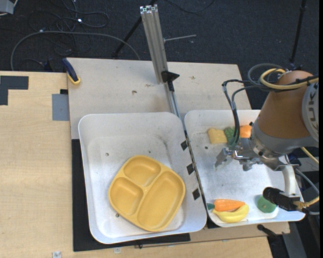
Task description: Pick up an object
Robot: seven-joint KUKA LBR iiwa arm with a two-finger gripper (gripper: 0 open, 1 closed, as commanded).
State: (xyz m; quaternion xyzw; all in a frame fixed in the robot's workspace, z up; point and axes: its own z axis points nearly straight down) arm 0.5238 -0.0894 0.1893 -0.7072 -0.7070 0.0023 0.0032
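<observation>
Camera view: my gripper (232, 158) hangs mid right bin (204, 168), grip state indeterminate. Approach step; next, descend onto one object.

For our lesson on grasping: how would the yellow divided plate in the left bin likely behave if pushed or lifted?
The plate looks like rigid moulded plastic, so probably stiff and light. Lying flat in the left bin, it would likely slide rather than roll. Its low rim may be hard to pinch.

Bench (124, 85) with two white bins (97, 144) side by side
</observation>
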